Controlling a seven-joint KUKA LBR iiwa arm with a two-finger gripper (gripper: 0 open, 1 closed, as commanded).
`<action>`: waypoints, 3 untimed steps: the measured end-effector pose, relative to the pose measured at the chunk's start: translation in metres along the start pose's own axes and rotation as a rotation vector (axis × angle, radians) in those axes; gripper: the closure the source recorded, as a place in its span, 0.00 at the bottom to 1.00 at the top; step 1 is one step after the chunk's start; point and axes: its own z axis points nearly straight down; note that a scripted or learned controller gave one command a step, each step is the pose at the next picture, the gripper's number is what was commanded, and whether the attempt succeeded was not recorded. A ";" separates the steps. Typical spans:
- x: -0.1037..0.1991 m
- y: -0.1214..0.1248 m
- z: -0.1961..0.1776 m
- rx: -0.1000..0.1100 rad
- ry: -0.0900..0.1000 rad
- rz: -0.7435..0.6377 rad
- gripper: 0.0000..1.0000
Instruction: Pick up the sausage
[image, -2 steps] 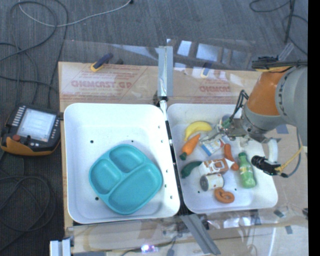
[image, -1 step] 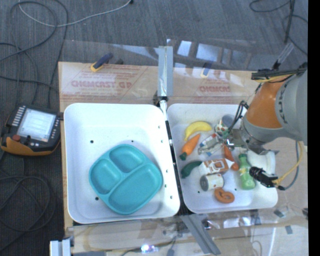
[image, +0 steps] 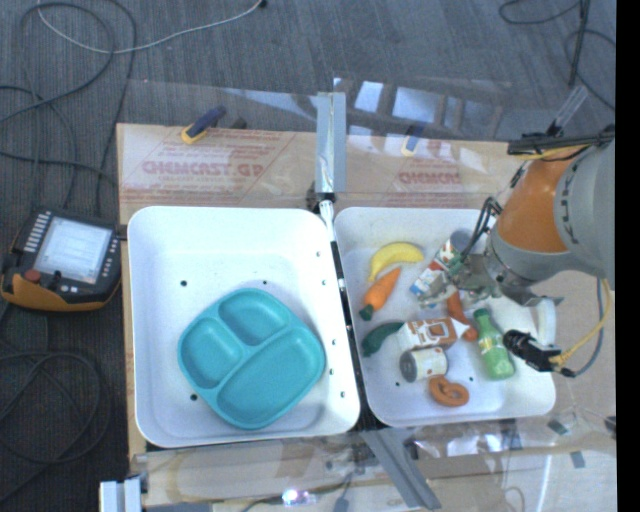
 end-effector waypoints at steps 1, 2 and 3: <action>0.051 0.011 -0.118 0.012 0.008 -0.120 1.00; 0.051 0.011 -0.118 0.013 0.008 -0.119 0.00; 0.011 0.022 0.005 0.012 0.010 -0.235 0.00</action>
